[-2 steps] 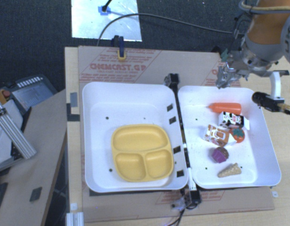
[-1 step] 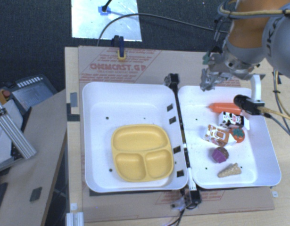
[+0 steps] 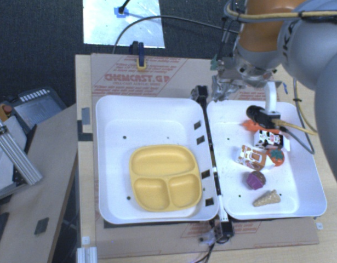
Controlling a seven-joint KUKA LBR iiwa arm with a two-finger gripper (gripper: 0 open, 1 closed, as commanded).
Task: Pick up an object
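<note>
Below the end effector [image 3: 226,89], toys [image 3: 260,156] lie well apart.

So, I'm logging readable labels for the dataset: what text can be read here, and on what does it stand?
"CHEMCAST GP": red print on the brown board behind the left bin.
Small carton in the right bin: printed, too small to read.
Black and white packet: markings too blurred to read.

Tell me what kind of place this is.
Likely a robotics lab grasping testbed: a grey arm over two white bins, a yellow tray in the left one, toy food in the right, loose cables around.
</note>
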